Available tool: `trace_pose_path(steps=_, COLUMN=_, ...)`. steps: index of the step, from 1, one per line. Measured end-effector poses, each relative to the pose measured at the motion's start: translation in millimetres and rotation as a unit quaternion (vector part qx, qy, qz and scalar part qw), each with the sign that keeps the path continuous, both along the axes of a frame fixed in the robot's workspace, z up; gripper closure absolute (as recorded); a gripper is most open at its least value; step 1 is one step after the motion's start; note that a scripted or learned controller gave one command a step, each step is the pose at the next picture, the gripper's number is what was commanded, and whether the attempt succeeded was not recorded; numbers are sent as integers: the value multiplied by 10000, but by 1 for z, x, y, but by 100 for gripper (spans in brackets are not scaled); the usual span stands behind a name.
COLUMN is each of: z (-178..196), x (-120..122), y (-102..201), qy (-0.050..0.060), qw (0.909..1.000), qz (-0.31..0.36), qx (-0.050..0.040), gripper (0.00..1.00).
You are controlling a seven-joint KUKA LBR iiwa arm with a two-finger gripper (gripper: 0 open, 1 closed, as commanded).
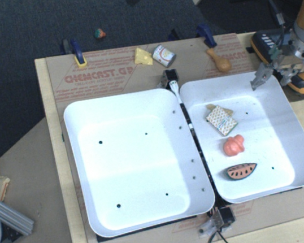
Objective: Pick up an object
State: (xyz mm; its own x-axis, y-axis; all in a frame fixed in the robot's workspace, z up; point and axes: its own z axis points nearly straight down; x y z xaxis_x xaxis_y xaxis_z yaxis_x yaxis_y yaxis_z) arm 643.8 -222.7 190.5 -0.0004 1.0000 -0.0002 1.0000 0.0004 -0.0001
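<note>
The scene is viewed by one fixed camera set above the bench [131, 64], angled down at a slant; both white bins, left [83, 157] and right [290, 125], are framed whole from moderate height; the bench's far edge lies toward the top.

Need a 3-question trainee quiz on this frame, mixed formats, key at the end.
1. True or false: the claw hangs above the upper right corner of the right bin.
2. Which item in the right bin lies nearest the camera view's bottom edge?
A. patterned packet
B. pink lump
C. watermelon slice
3. Fill in: the yellow wedge lies on the brown board, outside both ____.

Key: 1 true; 2 C; 3 bins.
</note>
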Motion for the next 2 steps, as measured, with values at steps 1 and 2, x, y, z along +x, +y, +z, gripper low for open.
trace_pose_path(steps=1, z=-110, x=-43, y=64, qy=39, qw=10000, qz=19, qx=32, gripper=0)
trace_pose_path(steps=2, z=-104, x=-98, y=122, qy=-17, qw=10000, qz=-20, qx=-42, gripper=0)
